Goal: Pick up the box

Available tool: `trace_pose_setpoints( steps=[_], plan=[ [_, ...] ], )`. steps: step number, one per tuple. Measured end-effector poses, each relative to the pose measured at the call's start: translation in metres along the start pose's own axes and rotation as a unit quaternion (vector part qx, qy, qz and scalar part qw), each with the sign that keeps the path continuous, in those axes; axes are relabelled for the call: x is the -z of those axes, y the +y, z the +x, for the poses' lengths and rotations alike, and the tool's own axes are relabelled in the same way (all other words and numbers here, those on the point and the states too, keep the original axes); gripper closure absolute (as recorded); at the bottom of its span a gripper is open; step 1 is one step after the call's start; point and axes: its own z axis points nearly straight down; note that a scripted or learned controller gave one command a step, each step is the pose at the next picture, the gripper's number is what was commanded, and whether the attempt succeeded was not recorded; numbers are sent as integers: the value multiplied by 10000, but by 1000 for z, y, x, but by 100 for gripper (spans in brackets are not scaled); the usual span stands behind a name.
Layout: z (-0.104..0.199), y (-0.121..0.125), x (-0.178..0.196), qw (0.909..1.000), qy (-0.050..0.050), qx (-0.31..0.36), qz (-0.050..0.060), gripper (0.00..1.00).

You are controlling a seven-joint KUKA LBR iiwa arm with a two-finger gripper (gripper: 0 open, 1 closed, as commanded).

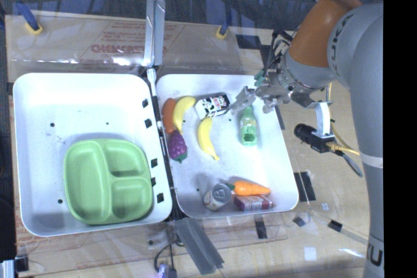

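Gripper fingers are seen spread open over the right bin's far edge, just above a green bottle, nothing held between them. A green divided plate is seen in the left bin. Two bananas lie mid-bin. The box lies at the near edge, beside a carrot and a can.

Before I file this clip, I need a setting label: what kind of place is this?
Probably a robot lab bench for grasping trials: a grey arm reaches over two white bins, with toy fruit like bananas and a green divided plate as props.
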Motion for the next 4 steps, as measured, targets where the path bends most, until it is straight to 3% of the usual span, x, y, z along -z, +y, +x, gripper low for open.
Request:
trace_pose_setpoints(
  steps=[1,2,3,4],
  plan=[
    [14,13,60,9969,-8,792,-14,0],
    [72,59,66,9867,-10,1627,-17,0],
    [3,58,115,9756,-14,2194,-22,0],
    [4,59,126,9750,-20,2224,-27,100]
  ],
)
